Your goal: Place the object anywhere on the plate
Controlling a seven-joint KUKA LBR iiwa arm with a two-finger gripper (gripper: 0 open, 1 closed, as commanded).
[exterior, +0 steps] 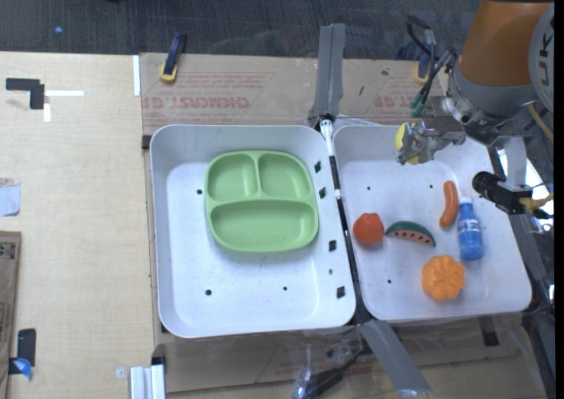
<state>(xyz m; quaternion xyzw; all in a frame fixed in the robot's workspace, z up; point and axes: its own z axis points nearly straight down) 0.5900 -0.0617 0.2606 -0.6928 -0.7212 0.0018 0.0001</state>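
Plate (262,202): one, green, three compartments, in the left bin (176,239), well apart from the gripper (412,149) over the right bin's (388,291) far edge. Right bin: one tomato (368,228), watermelon slice (411,232), sausage (449,203), blue bottle (470,229), orange pumpkin (442,277). Cardboard reads "CHEMCAT", upside down.

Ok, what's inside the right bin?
Right bin: tomato, watermelon slice, sausage, blue bottle, orange pumpkin. The arm covers its far corner.
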